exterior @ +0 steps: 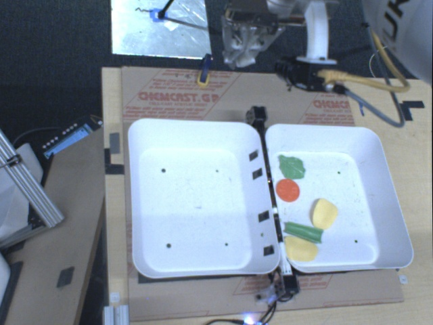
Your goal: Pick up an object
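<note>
A: Five items, all in the right bin (379, 154). Green leafy piece (291, 166) near the top left of it, red-orange disc (288, 190) just below that, yellow piece (324, 213) to the right and lower, green pod-shaped thing (304, 232) below, second yellow piece (301, 249) just beside the pod at the bin's bottom left corner.

B: Left bin (145, 141)?

A: White, a few dark dots on the floor. Black clips (260, 175) run along the seam between the two bins.

B: Gripper?

A: Gripper (241, 49) hangs at the top of frame, over the cardboard sheet (176, 97) behind the bins, well apart from every item. Nothing between the fingers as far as I can see. Spread or pressed together, cannot tell, it's blurry and seen end-on.

B: Anything else?

A: Shiny foil sheet (159, 19) at upper left with a blue clip (160, 15), yellow clip (203, 78) on the cardboard edge, yellow and grey cables (365, 83) at upper right.
</note>
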`<state>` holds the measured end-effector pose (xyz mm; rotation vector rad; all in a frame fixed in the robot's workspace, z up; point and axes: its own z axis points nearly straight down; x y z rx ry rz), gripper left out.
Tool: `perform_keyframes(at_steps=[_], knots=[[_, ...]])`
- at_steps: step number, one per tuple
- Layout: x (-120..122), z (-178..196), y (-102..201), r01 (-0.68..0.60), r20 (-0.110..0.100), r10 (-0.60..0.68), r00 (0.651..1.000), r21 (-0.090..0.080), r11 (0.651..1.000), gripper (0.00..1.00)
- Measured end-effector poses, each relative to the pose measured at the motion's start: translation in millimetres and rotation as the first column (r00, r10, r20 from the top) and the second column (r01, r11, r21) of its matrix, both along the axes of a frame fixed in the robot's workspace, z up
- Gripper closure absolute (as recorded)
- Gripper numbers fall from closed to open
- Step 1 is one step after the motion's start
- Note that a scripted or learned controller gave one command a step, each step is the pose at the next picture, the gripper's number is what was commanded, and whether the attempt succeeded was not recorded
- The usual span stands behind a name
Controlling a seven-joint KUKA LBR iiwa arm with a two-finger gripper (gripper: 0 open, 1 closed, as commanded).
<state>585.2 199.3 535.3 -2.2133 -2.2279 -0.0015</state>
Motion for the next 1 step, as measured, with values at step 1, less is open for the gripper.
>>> perform_keyframes(at_steps=[1], knots=[[-46.5,-0.4,21.2,0.001,0.000,-0.001,1.000,0.000,1.000,1.00]])
